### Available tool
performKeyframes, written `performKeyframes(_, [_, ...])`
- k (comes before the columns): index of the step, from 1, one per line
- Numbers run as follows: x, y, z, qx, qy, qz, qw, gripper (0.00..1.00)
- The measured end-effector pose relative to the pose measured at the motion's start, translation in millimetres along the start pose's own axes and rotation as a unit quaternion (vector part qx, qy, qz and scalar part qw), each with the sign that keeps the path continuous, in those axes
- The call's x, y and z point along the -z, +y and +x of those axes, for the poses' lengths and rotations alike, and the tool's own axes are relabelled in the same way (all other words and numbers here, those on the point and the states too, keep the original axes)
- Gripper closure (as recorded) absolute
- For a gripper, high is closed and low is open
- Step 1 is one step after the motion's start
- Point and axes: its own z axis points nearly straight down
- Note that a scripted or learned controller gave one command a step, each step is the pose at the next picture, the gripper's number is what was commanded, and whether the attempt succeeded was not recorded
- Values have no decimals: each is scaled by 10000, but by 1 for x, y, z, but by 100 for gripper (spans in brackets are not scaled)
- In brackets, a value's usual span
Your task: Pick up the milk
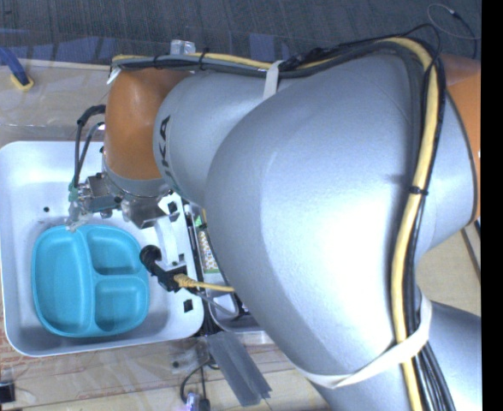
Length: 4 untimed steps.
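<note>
Gripper state unclear above the blue tray; green-labelled carton beside it, writing illegible.

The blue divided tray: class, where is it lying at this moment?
In the camera view, the blue divided tray lies in the left white bin, toward its near end, just below and left of the arm's orange wrist band.

milk | seemingly the pale printed sliver between the bins | mostly hidden under arm | pose unclear
</note>
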Motion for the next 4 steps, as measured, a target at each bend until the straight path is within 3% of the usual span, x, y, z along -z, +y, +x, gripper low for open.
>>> performKeyframes(1, [9, 0, 1, 23, -2, 14, 10000, 100])
performKeyframes(2, [-51, -50, -61, -204, 19, -55, 9998, 100])
performKeyframes(3, [44, -102, -127, -630, 4, -15, 9980, 100])
performKeyframes(4, [66, -101, -68, 441, -4, -30, 9990, 100])
